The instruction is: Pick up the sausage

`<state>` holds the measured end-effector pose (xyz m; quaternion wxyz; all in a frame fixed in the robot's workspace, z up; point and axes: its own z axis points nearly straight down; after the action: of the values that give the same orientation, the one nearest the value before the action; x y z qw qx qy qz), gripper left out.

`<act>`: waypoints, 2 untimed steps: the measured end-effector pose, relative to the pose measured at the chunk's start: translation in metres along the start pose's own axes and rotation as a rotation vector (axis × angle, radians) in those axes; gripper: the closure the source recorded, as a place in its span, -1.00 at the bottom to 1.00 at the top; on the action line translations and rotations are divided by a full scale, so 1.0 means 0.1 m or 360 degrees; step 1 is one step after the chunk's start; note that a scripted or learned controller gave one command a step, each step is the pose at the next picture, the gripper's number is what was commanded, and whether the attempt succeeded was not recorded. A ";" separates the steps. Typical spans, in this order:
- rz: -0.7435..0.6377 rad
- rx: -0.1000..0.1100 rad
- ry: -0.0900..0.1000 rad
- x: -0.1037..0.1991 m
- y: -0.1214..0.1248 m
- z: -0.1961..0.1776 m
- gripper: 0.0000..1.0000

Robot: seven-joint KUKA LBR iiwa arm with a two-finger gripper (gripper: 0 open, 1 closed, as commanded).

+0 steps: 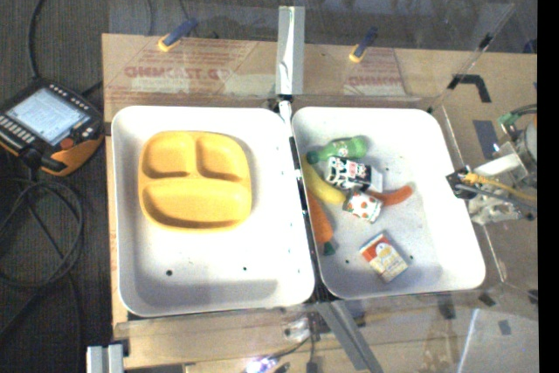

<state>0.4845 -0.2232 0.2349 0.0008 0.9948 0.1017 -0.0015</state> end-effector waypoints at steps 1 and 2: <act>0.0001 0.0002 -0.0001 0.00 0.00 -0.29 1.00; 0.0003 0.0002 -0.0003 -0.01 0.00 -0.06 1.00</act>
<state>0.4836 -0.2234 0.2411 0.0004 0.9949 0.1008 -0.0025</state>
